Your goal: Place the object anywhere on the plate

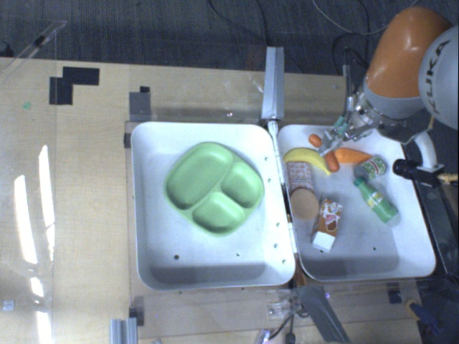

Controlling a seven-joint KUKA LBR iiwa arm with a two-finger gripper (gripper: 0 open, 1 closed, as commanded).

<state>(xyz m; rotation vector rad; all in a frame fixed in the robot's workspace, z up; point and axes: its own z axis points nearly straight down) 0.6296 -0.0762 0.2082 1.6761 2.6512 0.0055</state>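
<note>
Gripper [334,139] is positioned low over the banana [308,158] and carrot [351,156]; finger state cannot be told; green plate [214,185] is seen unoccupied.

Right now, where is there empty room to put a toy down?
The green three-part plate has nothing on it, and bare white floor runs below it. The right bin's top is crowded around the yellow banana; its bottom-right corner is bare.
</note>
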